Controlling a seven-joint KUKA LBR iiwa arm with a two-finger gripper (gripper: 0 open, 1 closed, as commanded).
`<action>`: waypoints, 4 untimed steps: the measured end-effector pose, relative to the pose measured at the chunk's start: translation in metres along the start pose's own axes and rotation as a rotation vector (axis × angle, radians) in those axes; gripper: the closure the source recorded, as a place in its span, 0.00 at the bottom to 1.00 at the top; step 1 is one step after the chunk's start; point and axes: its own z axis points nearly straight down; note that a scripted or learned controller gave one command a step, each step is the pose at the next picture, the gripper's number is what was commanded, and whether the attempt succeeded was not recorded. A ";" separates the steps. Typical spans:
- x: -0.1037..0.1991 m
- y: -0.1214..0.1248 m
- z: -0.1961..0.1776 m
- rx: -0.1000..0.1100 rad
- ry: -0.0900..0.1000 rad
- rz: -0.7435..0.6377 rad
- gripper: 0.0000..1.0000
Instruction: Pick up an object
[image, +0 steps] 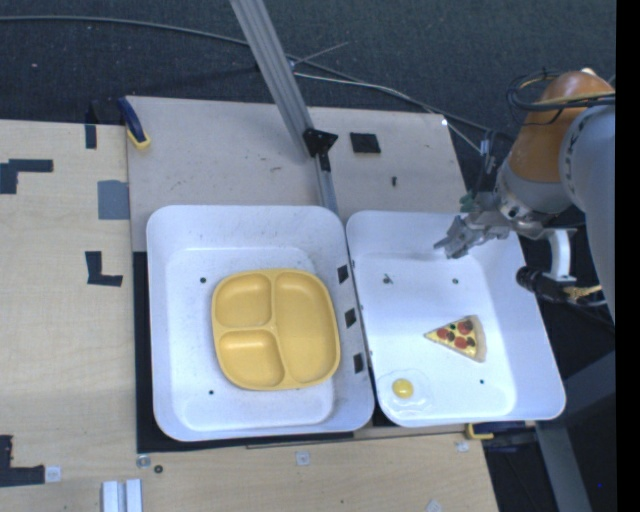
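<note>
The gripper (455, 243) hangs over the far part of the right bin (520, 300), its arm coming in from the right with the orange band (555, 120) above the wrist. Nearer the camera than the gripper, and well apart from it, lies the pizza slice (460, 336). Further on toward the bin's near left corner sits a fried egg (404, 390). Off to the gripper's left, the left bin (180, 300) carries a yellow divided plate (274, 329).
</note>
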 end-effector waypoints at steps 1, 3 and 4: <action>0.000 0.009 -0.061 -0.002 -0.001 0.000 1.00; 0.056 0.001 -0.110 0.005 0.001 -0.002 1.00; 0.110 -0.010 -0.095 0.007 0.002 -0.004 1.00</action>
